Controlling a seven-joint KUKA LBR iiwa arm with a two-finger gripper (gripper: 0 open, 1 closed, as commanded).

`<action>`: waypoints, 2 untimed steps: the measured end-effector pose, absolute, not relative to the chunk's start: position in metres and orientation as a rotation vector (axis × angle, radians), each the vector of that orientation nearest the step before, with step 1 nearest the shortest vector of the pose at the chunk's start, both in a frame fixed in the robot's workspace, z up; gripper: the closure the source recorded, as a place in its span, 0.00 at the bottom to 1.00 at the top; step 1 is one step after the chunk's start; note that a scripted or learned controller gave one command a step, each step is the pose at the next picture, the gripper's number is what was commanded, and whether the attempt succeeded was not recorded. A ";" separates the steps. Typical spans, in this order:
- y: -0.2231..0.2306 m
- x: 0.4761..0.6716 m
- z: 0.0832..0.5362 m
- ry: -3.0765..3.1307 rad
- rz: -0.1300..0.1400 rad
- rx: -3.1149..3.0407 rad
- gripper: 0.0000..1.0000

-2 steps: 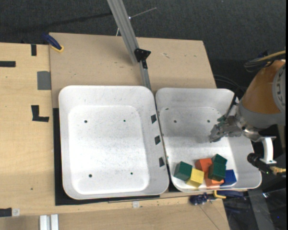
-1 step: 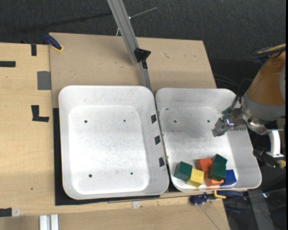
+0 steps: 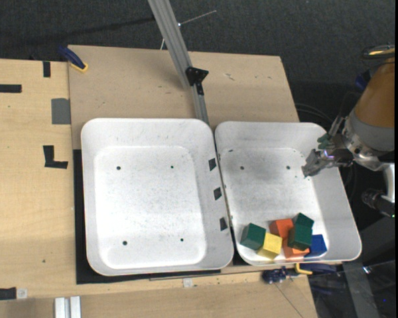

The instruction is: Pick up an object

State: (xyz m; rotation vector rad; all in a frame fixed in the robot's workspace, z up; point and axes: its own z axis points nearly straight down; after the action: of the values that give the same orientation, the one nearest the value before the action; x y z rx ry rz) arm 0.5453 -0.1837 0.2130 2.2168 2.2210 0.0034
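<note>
Two shallow white bins are seen side by side on a wooden bench (image 3: 152, 78). The left bin (image 3: 149, 194) is at the frame's centre. In the lower corner of the right bin (image 3: 285, 177), coloured blocks (image 3: 285, 237) are clustered: green, yellow, orange, blue. The gripper (image 3: 313, 164) is seen above that bin's right rim, well apart from the blocks.

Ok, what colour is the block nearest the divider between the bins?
Green, clearest in the camera view.

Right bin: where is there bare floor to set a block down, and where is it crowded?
The shallow white right bin is bare across its far and middle floor, bordered by the left bin and the end effector. It is crowded at the near corner, where the coloured blocks cluster.
</note>
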 end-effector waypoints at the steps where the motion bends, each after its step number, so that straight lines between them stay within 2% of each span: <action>1: -0.183 0.546 0.243 2.222 0.002 2.218 1.00; 2: -0.139 0.564 0.238 2.228 0.000 2.216 1.00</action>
State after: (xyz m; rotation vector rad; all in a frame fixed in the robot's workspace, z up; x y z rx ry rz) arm 0.5638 -0.1390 0.2383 2.2163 2.2277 0.0002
